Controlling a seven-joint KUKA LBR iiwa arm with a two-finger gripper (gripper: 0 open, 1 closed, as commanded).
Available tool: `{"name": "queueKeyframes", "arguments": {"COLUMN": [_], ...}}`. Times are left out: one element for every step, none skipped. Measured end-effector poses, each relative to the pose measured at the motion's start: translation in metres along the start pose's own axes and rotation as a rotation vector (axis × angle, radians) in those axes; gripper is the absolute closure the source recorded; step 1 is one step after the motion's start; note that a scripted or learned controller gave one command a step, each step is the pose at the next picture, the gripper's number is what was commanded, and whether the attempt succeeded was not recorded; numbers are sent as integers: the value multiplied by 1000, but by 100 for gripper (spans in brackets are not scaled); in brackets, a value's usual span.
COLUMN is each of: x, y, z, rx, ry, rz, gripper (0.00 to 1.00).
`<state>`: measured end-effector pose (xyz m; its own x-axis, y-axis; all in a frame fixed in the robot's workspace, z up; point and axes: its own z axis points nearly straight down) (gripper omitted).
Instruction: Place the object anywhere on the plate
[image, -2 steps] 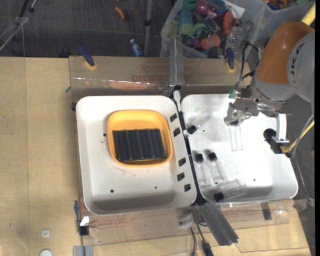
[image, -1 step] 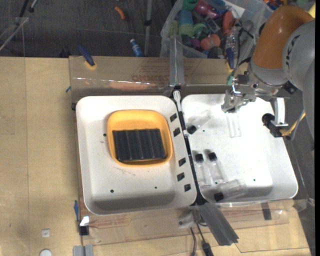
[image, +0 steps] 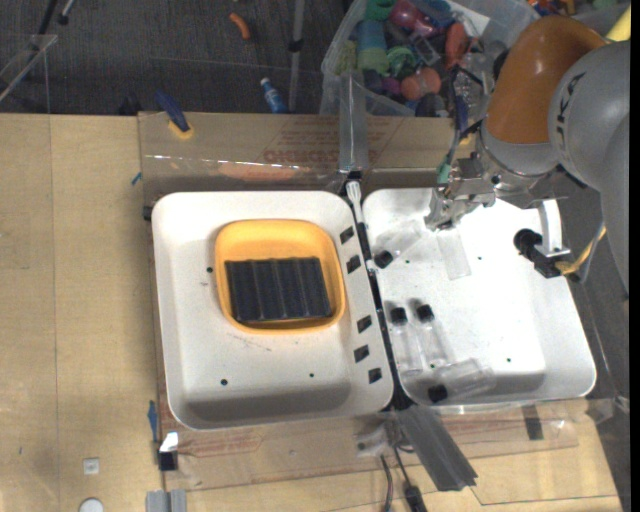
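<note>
A yellow plate (image: 277, 242) sits in the left white bin (image: 190, 330). On it lies a black ribbed rectangular object (image: 277, 289), flat and covering most of the plate's middle. My gripper (image: 446, 212) hangs over the far left part of the right white bin (image: 530, 340), well to the right of the plate and apart from the black object. I see nothing held at its tip.
The right bin holds clear plastic pieces with black ends (image: 412, 318) near its left wall and a small black knob (image: 382, 259). A black divider strip (image: 362, 300) runs between the bins. A box of colourful toys (image: 420, 45) stands behind the bench.
</note>
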<state>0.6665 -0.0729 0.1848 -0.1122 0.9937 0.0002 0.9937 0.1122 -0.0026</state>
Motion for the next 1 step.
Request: {"name": "queueKeyframes", "arguments": {"x": [27], "y": [4], "z": [-32], "rx": [-6], "ry": [-2], "rz": [-75], "gripper": [100]}}
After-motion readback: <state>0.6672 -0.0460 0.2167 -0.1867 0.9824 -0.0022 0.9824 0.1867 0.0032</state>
